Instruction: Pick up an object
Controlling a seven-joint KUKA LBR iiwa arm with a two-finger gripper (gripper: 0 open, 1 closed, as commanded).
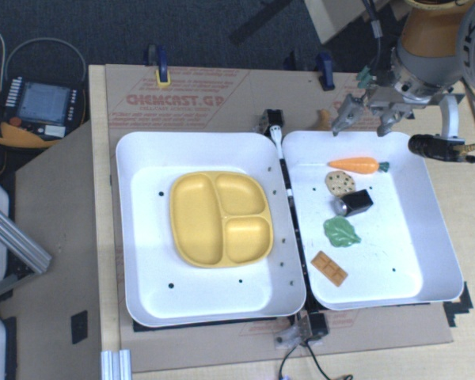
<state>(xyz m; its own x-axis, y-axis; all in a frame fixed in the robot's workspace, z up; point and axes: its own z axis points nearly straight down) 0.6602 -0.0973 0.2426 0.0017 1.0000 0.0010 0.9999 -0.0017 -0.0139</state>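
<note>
Camera view: end effector (366,119), fingers spread and empty, hovers just above the carrot (353,165).

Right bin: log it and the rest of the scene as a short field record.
right bin: carrot, cookie, black-and-silver cylinder, green leaf, brown cracker
left bin: yellow tray, three compartments, nothing in them
gripper: open, above the right bin's far edge, holding nothing
nearest item to gripper: carrot
task state: nothing picked up yet
</note>
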